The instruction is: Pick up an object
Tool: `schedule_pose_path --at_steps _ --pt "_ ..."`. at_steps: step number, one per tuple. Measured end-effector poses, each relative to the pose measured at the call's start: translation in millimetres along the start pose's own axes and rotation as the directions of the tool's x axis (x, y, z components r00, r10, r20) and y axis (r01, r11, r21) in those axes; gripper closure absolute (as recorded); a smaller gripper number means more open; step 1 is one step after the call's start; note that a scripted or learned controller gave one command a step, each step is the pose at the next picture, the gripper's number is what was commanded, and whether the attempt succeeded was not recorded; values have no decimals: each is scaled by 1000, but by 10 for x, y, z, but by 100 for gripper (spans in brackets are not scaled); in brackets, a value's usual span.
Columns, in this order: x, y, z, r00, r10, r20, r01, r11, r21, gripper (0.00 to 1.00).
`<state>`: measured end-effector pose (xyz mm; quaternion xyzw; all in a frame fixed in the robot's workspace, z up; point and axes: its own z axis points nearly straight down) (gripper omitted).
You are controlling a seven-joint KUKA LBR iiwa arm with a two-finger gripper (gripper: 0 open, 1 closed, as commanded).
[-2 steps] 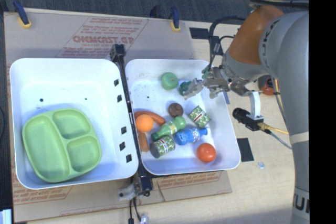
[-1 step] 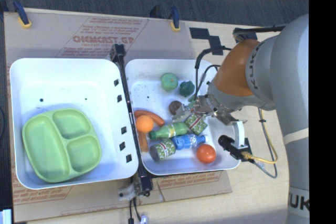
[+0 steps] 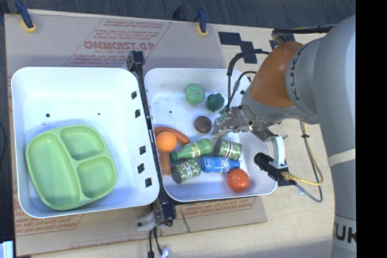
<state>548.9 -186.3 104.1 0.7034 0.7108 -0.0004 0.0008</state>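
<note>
The right bin (image 3: 166, 93) holds several small items: a light green round piece (image 3: 195, 93), a dark green piece (image 3: 214, 101), a brown ball (image 3: 202, 124), an orange ball (image 3: 166, 141), a green bottle (image 3: 192, 150), a green can (image 3: 228, 148), a blue item (image 3: 214, 164), a second can (image 3: 186, 171) and a red tomato (image 3: 238, 180). My gripper (image 3: 225, 122) hangs low in this bin, just right of the brown ball and above the green can. Nothing can be seen held in it.
The left bin (image 3: 36, 87) carries a light green divided plate (image 3: 71, 166). An orange carrot-like piece (image 3: 175, 132) lies by the divider. The arm's grey body and orange band (image 3: 272, 78) cover the right bin's right side. Clamps (image 3: 201, 20) sit on the cardboard behind.
</note>
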Motion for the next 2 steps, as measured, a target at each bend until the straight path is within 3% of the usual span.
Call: schedule_pose_path --at_steps 1,2 --pt "-96 -721 -1119 1000 6 -2 -6 1000 1 100" --pt "-242 -723 -1170 1000 7 -1 -6 1000 1 100"
